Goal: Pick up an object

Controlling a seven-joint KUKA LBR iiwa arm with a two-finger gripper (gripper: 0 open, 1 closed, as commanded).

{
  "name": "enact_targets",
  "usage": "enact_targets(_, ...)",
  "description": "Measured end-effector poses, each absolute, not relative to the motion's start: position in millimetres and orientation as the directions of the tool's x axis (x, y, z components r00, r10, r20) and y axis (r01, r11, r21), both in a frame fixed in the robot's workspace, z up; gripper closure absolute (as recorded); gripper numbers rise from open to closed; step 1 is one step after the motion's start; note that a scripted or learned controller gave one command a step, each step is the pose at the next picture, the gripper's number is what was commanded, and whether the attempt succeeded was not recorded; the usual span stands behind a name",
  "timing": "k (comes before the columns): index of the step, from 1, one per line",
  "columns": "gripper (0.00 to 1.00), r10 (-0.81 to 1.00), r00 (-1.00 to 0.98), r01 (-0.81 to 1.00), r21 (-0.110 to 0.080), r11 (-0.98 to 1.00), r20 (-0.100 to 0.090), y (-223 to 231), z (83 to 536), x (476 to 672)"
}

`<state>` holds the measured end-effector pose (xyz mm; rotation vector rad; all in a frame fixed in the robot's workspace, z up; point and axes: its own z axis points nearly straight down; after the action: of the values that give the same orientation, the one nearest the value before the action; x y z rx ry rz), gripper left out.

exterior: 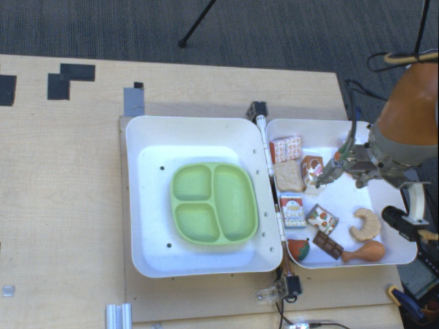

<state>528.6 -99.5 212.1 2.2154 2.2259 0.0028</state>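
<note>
Left bin (137, 184): green tray (214, 204), long axis up-down in view. Right bin (322, 259): cartons, bread slice (289, 177), small red packet (311, 168) with long axis near vertical, chocolate bar (328, 245), croissant (365, 223), drumstick (363, 253) pointing left. Gripper (336, 166) just right of packet, open, gripping nothing.

The scene is viewed by one fixed camera from high above, angled down at a slant. The bench (62, 204) is taken in widely, with both bins (199, 132) centred, dark floor (137, 12) toward 12 o'clock, and the arm (411, 115) entering from 3 o'clock.
</note>
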Motion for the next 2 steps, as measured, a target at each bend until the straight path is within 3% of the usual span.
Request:
enact_targets(1, 0.00, 1.000, -0.005, 1.000, 0.000, 0.005, 0.000, -102.0, 120.4, 582.0)
enact_targets(2, 0.00, 1.000, -0.006, 1.000, 0.008, 0.006, 0.000, -91.5, 88.7, 624.6)
